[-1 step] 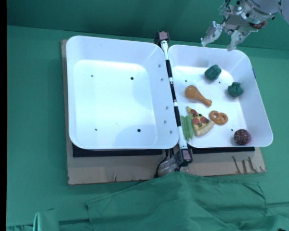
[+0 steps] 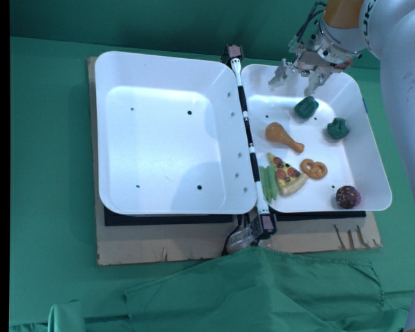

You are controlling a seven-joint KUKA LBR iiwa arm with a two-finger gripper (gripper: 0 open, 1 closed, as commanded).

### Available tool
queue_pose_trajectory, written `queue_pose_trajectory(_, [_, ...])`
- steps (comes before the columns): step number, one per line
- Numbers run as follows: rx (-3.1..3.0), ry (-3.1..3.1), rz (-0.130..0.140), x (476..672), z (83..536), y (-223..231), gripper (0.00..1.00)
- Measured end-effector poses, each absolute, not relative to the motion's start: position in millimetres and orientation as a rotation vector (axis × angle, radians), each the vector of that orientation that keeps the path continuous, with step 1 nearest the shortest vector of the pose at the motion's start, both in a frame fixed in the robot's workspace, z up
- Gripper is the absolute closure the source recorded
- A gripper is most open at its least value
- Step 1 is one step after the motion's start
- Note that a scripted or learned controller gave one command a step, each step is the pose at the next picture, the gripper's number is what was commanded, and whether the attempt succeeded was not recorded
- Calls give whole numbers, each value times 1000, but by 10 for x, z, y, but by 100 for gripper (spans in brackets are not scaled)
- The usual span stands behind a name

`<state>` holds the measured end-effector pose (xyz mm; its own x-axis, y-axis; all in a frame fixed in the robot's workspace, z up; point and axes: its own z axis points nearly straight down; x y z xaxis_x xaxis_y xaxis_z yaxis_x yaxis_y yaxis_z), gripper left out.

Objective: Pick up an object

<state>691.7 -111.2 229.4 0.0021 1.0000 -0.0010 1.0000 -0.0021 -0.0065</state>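
Camera view: the claw (image 2: 299, 79) hangs over the far edge of the right bin (image 2: 373, 178), fingers spread apart with nothing between them. Taking the chicken drumstick (image 2: 284, 137) as landmark: a dark green piece (image 2: 306, 107) lies just beyond it to the right, directly below the claw; a second green piece (image 2: 337, 128) sits further right. Nearer the camera lie a pizza slice (image 2: 288, 174) touching green beans (image 2: 268, 183), a pretzel (image 2: 313, 168), and, well apart at the near right corner, a dark red ball (image 2: 347, 196). The left bin (image 2: 117, 68) adjoins across a divider.
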Motion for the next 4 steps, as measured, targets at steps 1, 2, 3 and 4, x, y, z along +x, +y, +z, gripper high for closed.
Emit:
queue_pose_trajectory(1, [-2230,-2226,-8,6835,1932,-1021,0])
queue_pose_trajectory(2, [-2238,-2228,-14,6261,1864,-1003,0])
queue_pose_trajectory(3, [-2238,-2230,-18,5887,1867,-1050,0])
queue_pose_trajectory(4, [-2243,-2231,-20,5411,1867,-960,0])
